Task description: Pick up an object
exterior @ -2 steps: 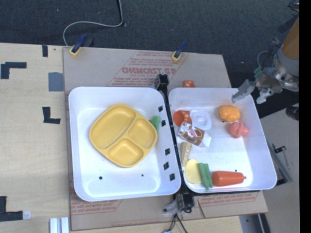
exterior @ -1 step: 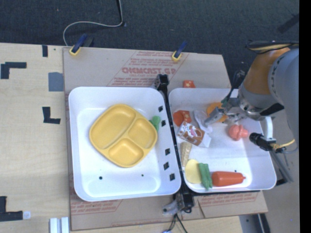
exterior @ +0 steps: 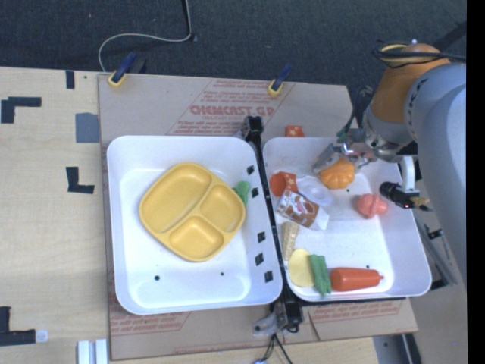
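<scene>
The gripper [exterior: 339,158] sits in the right bin [exterior: 405,268], touching an orange fruit [exterior: 338,175] just below it. Whether it pinches the fruit, I cannot tell. A pink toy [exterior: 370,205] lies near, lower right.

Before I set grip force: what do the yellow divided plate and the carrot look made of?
The yellow divided plate looks like moulded hard plastic: uniform colour, smooth rounded compartments, semi-matte. The carrot looks like toy plastic or rubber: an even orange with a soft sheen. Which of the two, I cannot tell.
</scene>
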Motion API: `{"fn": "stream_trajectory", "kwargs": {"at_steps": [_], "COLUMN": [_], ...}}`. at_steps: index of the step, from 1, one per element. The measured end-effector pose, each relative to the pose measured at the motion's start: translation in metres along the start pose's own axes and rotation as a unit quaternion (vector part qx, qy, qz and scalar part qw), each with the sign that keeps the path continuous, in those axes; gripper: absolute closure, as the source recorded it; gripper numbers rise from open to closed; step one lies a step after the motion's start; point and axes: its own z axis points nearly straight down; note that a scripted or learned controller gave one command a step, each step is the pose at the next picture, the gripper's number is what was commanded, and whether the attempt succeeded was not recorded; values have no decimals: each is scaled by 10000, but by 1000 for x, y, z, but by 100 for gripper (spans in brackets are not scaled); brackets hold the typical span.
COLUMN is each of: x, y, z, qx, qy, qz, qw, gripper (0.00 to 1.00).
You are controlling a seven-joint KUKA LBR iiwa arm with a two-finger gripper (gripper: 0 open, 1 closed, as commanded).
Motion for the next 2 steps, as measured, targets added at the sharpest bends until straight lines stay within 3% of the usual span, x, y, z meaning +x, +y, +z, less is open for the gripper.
{"fn": "stream_trajectory", "kwargs": {"at_steps": [1,2], "x": [0,44], "y": [-1,-1], "z": [-11,-72], "qx": [-4,6], "qy": [-6,13], "qz": [-1,-4], "qw": [10000,10000], "gripper": [100,100]}}
